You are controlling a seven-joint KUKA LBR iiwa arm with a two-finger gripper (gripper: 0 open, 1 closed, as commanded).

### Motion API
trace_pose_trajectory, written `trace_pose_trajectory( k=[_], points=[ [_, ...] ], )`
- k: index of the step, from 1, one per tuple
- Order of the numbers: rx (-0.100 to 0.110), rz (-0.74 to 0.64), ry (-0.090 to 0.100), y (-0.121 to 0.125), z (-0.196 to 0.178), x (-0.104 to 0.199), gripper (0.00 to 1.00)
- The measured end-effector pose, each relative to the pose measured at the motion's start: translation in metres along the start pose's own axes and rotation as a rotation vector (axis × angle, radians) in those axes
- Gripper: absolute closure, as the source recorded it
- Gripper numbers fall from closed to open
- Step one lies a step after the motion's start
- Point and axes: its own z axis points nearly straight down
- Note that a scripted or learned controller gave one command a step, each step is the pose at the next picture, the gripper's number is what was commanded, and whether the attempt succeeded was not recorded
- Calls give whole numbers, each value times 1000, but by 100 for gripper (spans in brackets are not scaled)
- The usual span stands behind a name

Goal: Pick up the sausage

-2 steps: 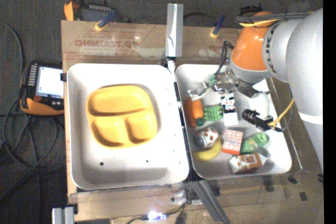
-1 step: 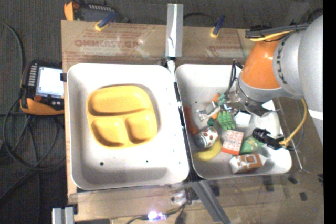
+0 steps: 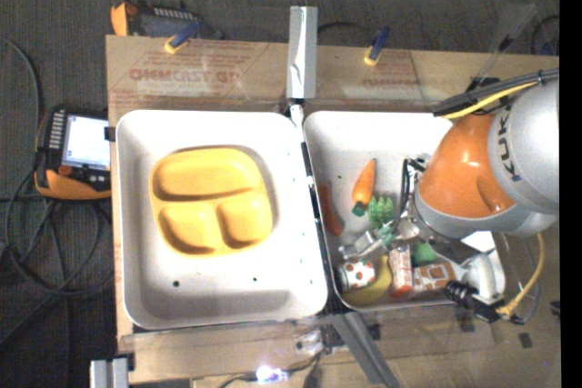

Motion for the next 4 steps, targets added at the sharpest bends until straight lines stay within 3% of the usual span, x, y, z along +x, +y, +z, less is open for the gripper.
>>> trace_pose_trajectory(
  k=[1,2,3,4],
  points=[
    [1,1,-1,0,-8,-1,100],
    [15,12,9,20,-21,-16,100],
    [-7,-36,-5,2,-2,-5,100],
    [-2,-38,0,1,-9,-3,100]
  ],
)
